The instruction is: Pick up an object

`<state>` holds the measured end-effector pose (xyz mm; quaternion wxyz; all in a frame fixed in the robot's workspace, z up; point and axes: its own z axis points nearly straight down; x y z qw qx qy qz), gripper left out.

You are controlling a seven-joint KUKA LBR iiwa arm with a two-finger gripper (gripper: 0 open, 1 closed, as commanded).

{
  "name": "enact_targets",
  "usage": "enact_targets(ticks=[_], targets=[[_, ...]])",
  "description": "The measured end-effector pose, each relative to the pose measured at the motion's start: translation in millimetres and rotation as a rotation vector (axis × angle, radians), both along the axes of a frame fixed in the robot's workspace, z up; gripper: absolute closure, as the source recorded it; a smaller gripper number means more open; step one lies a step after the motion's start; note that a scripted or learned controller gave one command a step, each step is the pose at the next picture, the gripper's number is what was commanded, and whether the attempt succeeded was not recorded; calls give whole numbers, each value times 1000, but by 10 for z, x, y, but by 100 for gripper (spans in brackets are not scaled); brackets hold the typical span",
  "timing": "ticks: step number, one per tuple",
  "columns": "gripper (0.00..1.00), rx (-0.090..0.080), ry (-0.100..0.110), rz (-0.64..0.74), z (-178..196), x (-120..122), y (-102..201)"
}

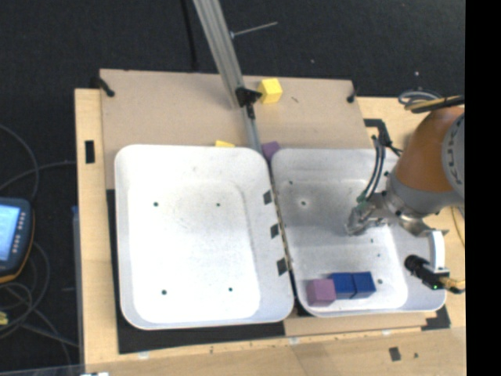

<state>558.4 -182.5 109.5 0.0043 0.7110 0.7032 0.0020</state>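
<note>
Seemingly one purple block (320,291), two blue blocks (351,283).

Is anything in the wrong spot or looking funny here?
Yes. A yellow block sits on the brown board behind the bins, outside them. A small yellow piece and a purple piece peek out behind the bins' back rims. The blue block and purple block lie inside the right bin.
</note>
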Motion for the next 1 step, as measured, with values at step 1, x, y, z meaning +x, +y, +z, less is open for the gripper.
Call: enact_targets(ticks=[1], targets=[[0,0,0,-6,-7,-2,2]])
